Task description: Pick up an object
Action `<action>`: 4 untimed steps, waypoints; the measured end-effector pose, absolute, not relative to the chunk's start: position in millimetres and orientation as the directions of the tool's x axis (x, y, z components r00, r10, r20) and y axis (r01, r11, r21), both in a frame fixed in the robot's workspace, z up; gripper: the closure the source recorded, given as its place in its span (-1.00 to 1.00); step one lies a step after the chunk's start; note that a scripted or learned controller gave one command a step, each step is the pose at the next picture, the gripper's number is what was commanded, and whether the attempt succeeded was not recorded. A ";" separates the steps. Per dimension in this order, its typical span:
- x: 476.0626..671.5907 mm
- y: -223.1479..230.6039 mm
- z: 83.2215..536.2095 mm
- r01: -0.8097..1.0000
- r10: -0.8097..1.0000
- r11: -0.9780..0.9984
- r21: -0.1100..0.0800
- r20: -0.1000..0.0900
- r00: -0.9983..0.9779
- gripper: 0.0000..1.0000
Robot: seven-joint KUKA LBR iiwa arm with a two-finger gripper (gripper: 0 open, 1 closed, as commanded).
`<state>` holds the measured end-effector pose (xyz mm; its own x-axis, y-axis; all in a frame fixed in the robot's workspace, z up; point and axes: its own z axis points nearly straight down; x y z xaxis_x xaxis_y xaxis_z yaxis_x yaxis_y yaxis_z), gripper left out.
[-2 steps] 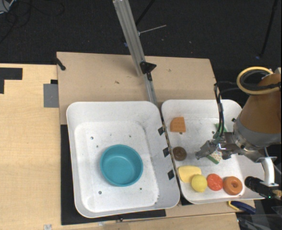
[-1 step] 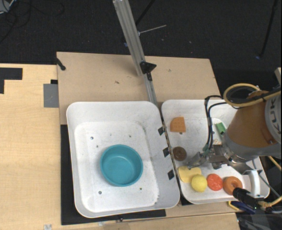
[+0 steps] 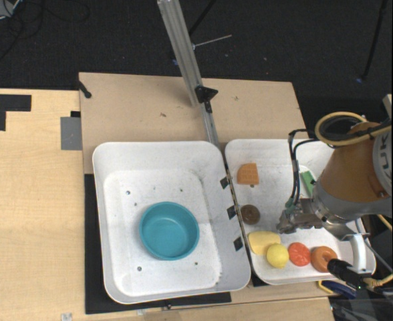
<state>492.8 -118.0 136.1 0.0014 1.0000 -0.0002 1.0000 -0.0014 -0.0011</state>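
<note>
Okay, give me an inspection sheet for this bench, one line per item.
Surface: two shallow white bins side by side, left bin, right bin, on a tan board.
Job's things: orange block, brown round piece, pale yellow lump, yellow ball, red ball, orange ring, all in the right bin.
Clutter: teal round bowl in the left bin.
Claw: low over the right bin; finger state unclear.
Cables: black cable looping down to the claw.
Surroundings: slanted metal rail, dark floor.
</note>
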 end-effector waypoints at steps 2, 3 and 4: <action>487.3 -116.1 215.8 1.000 1.000 0.000 0.002 0.000 0.000 1.00; 511.1 -73.7 226.0 1.000 1.000 0.004 0.000 0.000 -0.004 1.00; 542.6 -37.5 217.2 1.000 1.000 0.002 -0.001 0.000 -0.002 1.00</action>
<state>542.6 -37.5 217.2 -0.0024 1.0000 -0.0003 1.0000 0.0024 -0.0009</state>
